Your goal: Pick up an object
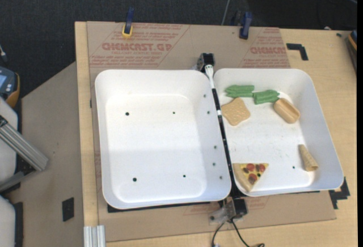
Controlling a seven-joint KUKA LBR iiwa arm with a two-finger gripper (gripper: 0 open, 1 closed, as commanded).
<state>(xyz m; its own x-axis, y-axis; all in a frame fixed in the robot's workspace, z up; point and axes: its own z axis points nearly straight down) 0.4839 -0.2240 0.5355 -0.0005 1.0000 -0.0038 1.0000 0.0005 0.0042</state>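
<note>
The right bin (317,121) holds several toy foods. Two green pieces lie near its far edge, one (239,91) on the left and one (265,96) beside it. A tan bread slice (235,111) sits by the divider between the bins. A tan roll (286,110) lies to the right of the green pieces. A small tan cone-shaped piece (308,157) rests near the right wall. A pizza slice (251,174) lies at the near left corner of this bin.
The left bin (113,144) stands beside the right one on a brown board (91,47). Two clamps (128,22) (245,24) grip the board's far edge. Cables run past the bench at the far side and at the near edge.
</note>
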